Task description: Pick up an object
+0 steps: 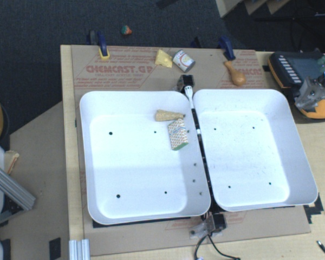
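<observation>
While its long axis runs roughly up and down the view, the small patterned green-and-white packet (177, 134) lies in the left white bin (97, 145), near the divide. Just above it a tan cone-shaped piece (168, 115) lies crosswise, tip pointing right. The right white bin (276, 145) sits beside. Whether the gripper is open cannot be told. Beneath, the brown cardboard-covered desk (130, 69) bears blurred red lettering; dark carpet (54, 15) lies beyond.

a yellow wedge (163, 59) and small box (183, 60) lie behind the bins.
</observation>
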`<action>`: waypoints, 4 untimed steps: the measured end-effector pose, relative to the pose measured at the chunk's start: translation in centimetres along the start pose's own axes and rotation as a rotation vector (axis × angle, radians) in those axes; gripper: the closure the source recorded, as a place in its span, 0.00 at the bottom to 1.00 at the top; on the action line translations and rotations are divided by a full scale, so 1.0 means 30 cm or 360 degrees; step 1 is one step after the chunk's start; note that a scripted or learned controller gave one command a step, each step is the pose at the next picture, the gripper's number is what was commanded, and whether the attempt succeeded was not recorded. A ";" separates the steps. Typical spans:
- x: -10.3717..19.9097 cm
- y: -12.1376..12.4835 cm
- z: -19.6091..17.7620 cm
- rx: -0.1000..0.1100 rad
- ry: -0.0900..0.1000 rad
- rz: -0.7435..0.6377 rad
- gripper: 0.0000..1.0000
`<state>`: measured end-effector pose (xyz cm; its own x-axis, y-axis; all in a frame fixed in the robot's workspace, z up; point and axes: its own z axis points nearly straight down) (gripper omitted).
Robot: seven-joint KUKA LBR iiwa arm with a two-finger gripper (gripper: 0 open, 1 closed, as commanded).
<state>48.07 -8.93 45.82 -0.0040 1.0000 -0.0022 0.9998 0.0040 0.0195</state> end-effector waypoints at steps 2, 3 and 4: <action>-0.244 -0.013 0.374 0.0022 -0.0005 0.0016 1.00; 0.076 0.039 0.696 0.0046 0.0011 -0.0008 1.00; -0.010 0.098 0.213 0.0000 -0.0003 0.0006 1.00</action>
<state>51.14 -9.22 39.51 0.0001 1.0000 -0.0043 0.9998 0.0000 0.0196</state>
